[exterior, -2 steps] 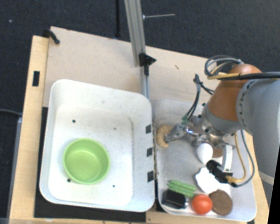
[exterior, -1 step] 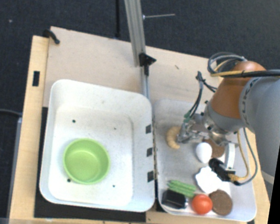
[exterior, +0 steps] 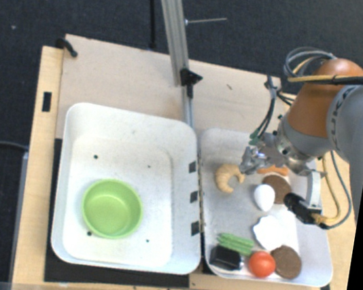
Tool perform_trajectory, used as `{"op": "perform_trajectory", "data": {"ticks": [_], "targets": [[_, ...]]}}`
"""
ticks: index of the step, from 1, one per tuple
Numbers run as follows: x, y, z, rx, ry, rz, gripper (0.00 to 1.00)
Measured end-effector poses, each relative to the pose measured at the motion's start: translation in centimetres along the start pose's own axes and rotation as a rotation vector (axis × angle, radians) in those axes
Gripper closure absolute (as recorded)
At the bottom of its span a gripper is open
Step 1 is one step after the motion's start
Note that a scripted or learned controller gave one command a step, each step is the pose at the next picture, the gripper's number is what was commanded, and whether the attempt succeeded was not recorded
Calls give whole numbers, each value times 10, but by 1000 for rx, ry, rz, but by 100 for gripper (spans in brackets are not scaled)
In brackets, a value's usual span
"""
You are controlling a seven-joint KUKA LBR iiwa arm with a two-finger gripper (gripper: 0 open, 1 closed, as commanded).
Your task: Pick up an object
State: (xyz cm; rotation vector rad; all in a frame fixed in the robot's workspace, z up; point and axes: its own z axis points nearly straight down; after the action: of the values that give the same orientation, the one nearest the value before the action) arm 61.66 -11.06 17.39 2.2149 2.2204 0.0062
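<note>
The right bin (exterior: pixel 229 145) holds a tan croissant (exterior: pixel 228 177), a white egg (exterior: pixel 263 197), a brown round piece (exterior: pixel 278 186), an orange piece (exterior: pixel 275 170) partly under the wrist, a white flat piece (exterior: pixel 274 232), a green pea pod (exterior: pixel 235 241), a black block (exterior: pixel 225 257), a red tomato (exterior: pixel 261 264) and a brown disc (exterior: pixel 286 262). My gripper (exterior: pixel 253 161) hangs low over the bin's upper part, just right of the croissant and above the egg. Nothing is visibly between its fingers.
A green bowl (exterior: pixel 111 208) sits in the left bin (exterior: pixel 88 125). A slanted metal pole (exterior: pixel 176 33) rises behind the bins. Cables (exterior: pixel 327 200) loop off the wrist over the right bin's right side.
</note>
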Motion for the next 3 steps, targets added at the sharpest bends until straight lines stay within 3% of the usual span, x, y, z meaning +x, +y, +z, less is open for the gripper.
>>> {"op": "perform_trajectory", "data": {"ticks": [1, 2, 3], "targets": [[0, 3, -65, -2, -1, -1, 100], [-2, 3, -89, 5, 0, -3, 100], [48, 23, -88, 5, 0, 0, 100]]}}
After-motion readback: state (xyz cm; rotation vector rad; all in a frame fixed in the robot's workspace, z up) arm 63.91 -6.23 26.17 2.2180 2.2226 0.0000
